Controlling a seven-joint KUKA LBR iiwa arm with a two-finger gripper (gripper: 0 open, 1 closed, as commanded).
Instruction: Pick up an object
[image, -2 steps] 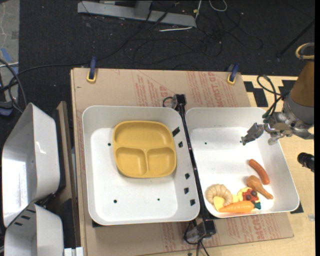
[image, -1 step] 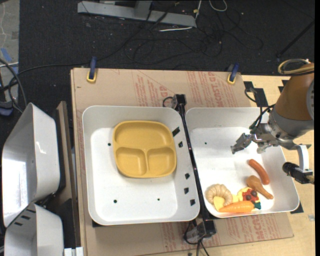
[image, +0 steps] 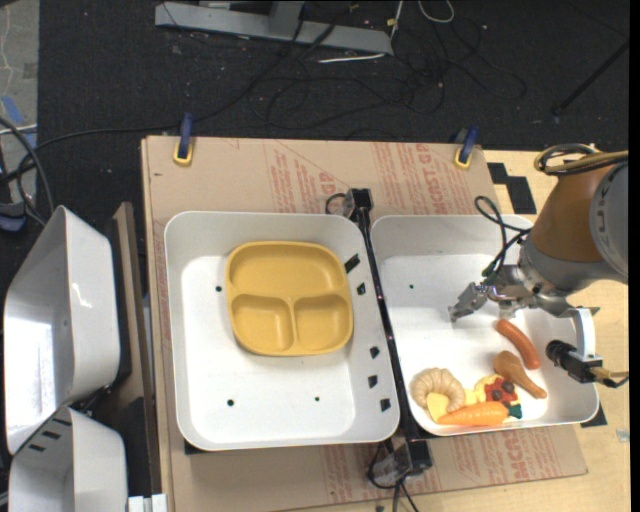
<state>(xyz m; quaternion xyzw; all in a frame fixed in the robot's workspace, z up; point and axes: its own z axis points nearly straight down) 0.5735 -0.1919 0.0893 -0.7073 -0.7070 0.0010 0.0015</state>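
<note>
Reaching in from the right, the arm (image: 585, 215) holds its gripper (image: 470, 303) low over the middle of the right bin (image: 430, 250); I cannot tell how its jaws stand. A red sausage (image: 518, 342) lies just beside it. Toward that bin's front edge sit a drumstick (image: 518, 373), a croissant (image: 438, 384) and a carrot (image: 474, 413). A yellow divided plate (image: 290, 298) rests in the left bin (image: 200, 330).
</note>
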